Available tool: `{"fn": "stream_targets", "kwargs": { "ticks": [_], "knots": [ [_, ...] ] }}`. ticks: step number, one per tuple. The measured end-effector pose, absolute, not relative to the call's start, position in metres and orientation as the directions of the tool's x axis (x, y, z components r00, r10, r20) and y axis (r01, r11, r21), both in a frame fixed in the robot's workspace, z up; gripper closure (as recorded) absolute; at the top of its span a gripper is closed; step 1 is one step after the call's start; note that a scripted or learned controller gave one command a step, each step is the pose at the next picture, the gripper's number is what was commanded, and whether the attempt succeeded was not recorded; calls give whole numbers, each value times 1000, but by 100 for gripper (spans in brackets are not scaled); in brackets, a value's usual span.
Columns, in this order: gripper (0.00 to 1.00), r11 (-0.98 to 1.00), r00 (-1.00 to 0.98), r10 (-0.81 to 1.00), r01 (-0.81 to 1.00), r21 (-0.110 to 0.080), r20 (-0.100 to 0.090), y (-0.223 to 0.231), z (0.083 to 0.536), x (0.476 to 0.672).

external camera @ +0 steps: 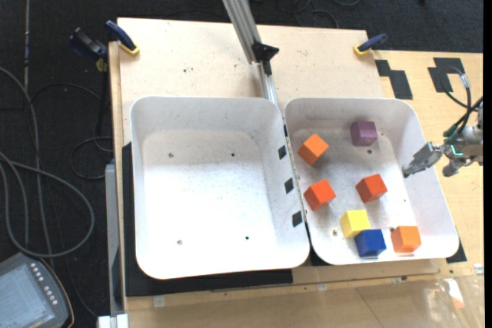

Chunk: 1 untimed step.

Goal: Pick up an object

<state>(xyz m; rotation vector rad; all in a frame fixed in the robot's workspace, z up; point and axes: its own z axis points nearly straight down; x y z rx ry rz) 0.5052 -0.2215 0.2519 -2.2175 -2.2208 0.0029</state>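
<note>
In the camera view, the arm enters from the right edge, and little of it shows beyond the gripper [421, 160]; the gripper sits at the right rim of the right bin [430, 188], about halfway along that side, its grey fingers [419, 162] slanting down and left toward the bin's floor; the fingers look close together with nothing between them, though they are small and how far they part is hard to read.

Seven small cubes lie in the right bin, all apart from the gripper; a purple cube [364, 133] sits toward the far right corner; an orange cube [313, 149] lies near the far left side, turned diamond-wise to the bin walls; a red-orange cube [319, 193] rests by the left wall at mid-depth; another red-orange cube [372, 187] lies near the bin's middle, closest to the fingertips; a yellow cube [354, 223] and a blue cube [370, 243] touch near the near edge, the blue one just nearer; an orange cube [406, 239] sits beside them toward the near right corner.

Being cubes, they have no long axis; only their rotations differ.

The left bin [154, 188] sits alongside, touching the right bin; both rest on the bench [200, 57].
</note>
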Motion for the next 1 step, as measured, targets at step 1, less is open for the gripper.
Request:
{"fn": "stream_targets", "kwargs": {
  "ticks": [1],
  "knots": [
    [0,2,-2,1000,1000,0,0,-221,254,506]
  ]
}}
